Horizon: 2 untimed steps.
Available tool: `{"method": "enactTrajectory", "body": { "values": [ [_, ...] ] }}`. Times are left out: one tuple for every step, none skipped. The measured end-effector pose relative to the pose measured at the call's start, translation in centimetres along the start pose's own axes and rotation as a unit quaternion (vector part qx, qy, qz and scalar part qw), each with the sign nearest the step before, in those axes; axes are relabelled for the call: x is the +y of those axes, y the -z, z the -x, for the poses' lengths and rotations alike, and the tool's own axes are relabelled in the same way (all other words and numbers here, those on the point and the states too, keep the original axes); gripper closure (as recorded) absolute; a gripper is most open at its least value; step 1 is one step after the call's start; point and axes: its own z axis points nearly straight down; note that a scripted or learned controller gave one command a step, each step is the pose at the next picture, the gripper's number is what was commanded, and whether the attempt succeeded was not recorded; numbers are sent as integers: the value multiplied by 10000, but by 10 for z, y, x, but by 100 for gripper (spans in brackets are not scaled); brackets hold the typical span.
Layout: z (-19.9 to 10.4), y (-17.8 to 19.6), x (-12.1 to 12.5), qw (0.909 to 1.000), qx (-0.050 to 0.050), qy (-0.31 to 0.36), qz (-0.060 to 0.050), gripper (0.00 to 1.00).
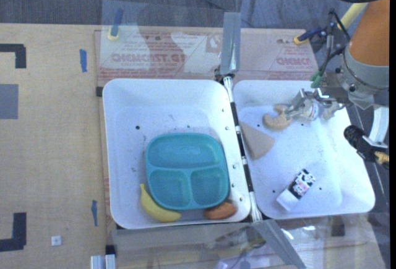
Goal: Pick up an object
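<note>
The fingers (301, 107) sit low in the right bin (346, 200) — touching a tan croissant-shaped piece (276, 119) — grip unclear.

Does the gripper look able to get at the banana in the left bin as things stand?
Probably, with some trouble. The gripper is over the right bin, and the banana lies open from above, but it is wedged between the teal tray and the left bin's front wall.
</note>
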Motion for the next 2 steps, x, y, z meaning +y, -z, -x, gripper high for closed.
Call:
{"method": "enactTrajectory", "body": {
  "values": [
    [14,-175,38,9975,1,713,12,0],
    [10,-193,105,9953,-7,967,30,0]
  ]
}}
